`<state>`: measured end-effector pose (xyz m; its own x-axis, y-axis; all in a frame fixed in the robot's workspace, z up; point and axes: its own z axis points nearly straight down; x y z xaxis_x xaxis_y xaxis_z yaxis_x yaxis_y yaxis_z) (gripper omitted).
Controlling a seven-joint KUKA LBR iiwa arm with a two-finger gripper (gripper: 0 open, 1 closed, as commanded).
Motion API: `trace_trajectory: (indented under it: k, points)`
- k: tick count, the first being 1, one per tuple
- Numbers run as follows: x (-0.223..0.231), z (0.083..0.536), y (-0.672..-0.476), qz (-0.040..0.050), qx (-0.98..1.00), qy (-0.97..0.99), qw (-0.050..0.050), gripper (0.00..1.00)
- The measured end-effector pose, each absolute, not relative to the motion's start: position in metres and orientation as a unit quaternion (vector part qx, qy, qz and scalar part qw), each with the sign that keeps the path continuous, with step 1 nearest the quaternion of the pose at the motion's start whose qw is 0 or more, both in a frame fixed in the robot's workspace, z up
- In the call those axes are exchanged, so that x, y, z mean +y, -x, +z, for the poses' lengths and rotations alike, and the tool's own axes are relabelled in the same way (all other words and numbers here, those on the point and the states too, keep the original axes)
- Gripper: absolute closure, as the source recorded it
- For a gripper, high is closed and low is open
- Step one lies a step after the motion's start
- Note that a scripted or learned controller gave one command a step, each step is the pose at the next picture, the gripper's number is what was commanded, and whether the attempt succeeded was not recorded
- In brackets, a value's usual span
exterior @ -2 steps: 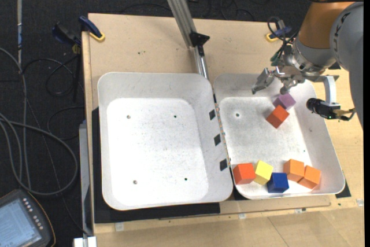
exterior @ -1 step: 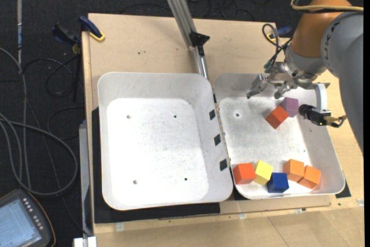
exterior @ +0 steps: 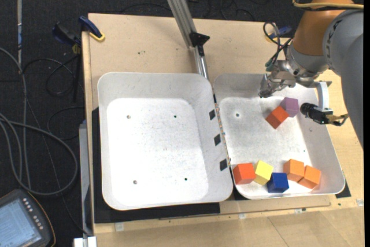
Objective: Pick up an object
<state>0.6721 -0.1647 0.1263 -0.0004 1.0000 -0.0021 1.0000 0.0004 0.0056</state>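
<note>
My gripper [exterior: 267, 89] hangs over the back part of the right bin [exterior: 248, 85], with nothing seen in it. Just to its right and slightly nearer lie an orange-red cube [exterior: 277, 117] and a purple cube [exterior: 291, 106], touching each other. Along the bin's front edge sits a row of cubes: an orange one [exterior: 244, 172], a yellow one [exterior: 263, 171], a blue one [exterior: 278, 182] and two more orange ones [exterior: 295, 168] [exterior: 311, 176].
The left bin [exterior: 107, 124] lies beside the right one, their rims meeting in the middle. A slanted metal pole [exterior: 179, 3] comes down from the back to the gap between the bins. Clamps [exterior: 87, 26] sit at the bench's back left corner.
</note>
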Motion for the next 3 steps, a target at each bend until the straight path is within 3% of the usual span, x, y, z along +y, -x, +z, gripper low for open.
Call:
trace_trajectory:
  k: [1,2,3]
  points:
    - [-0.163,0.191,-0.676,0.0024,0.708,-0.706,0.004,1.0]
    - [-0.164,0.22,-0.678,0.0016,0.708,-0.706,0.003,1.0]
    - [-0.116,0.233,-0.666,0.0006,0.71,-0.705,0.0,1.0]
